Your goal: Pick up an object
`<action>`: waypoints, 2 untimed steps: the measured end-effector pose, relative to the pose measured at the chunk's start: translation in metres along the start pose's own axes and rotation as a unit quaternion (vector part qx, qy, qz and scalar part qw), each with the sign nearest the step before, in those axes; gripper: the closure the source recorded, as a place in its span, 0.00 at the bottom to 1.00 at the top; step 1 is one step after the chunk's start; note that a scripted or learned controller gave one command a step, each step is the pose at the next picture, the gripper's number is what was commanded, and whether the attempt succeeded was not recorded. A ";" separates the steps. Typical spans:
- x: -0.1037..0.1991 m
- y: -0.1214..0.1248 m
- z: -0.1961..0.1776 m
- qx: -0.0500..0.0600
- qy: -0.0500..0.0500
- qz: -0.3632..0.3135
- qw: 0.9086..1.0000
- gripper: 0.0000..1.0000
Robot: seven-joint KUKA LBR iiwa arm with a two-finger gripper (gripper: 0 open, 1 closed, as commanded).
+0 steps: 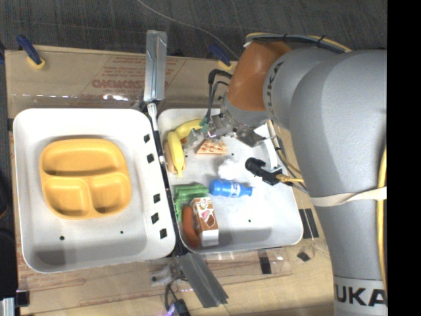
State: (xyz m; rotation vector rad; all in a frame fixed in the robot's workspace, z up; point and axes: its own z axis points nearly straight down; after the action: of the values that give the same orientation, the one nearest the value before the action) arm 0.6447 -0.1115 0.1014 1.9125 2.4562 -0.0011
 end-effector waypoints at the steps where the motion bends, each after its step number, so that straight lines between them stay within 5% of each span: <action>1: 0.000 -0.011 0.000 -0.001 -0.002 -0.115 0.993 0.00; 2: 0.000 -0.011 0.000 -0.001 -0.002 -0.115 0.993 0.00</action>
State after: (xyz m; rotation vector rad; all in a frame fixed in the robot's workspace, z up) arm 0.6342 -0.1143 0.1016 1.6162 2.6565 -0.0083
